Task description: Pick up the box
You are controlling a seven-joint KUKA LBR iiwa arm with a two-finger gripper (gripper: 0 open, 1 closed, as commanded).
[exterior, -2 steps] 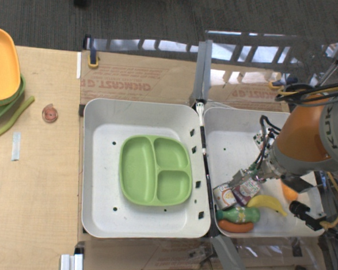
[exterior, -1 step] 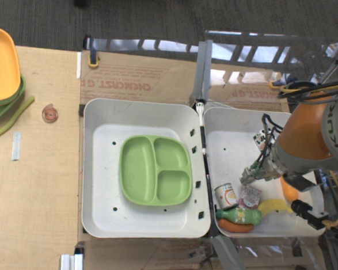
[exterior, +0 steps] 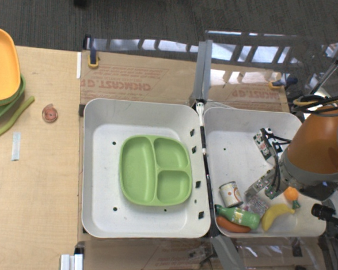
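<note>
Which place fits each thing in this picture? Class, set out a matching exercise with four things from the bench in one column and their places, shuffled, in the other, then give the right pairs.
Things:
1. green divided plate
2. banana
3. yellow plate
4. small can

Places:
A. on the bench at the view's far left, stacked on a green one
B. in the left bin, in its middle
C. in the right bin, near its front edge, just below the small orange
D. in the right bin, just above the green bottle

Pairs: 1-B, 2-C, 3-A, 4-D
</note>
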